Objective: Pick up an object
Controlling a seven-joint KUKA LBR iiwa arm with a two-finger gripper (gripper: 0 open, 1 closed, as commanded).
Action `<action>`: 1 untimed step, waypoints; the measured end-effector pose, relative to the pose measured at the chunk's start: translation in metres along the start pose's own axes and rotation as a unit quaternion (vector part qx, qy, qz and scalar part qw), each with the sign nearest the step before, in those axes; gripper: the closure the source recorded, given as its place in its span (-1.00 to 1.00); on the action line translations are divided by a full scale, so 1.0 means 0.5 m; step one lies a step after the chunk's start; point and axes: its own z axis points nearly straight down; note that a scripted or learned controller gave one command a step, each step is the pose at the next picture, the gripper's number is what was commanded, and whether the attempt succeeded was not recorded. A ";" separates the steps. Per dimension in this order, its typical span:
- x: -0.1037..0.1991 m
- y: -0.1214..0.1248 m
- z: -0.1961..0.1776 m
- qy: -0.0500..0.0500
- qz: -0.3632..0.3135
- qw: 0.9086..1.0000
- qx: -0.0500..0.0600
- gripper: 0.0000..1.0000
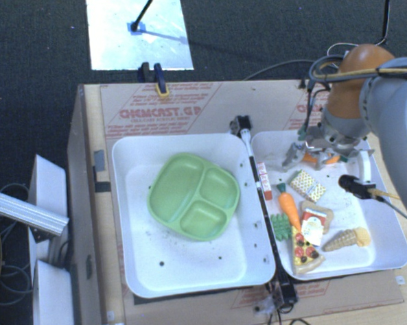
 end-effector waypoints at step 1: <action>0.001 0.000 0.000 -0.001 0.000 1.000 0.000 -1.00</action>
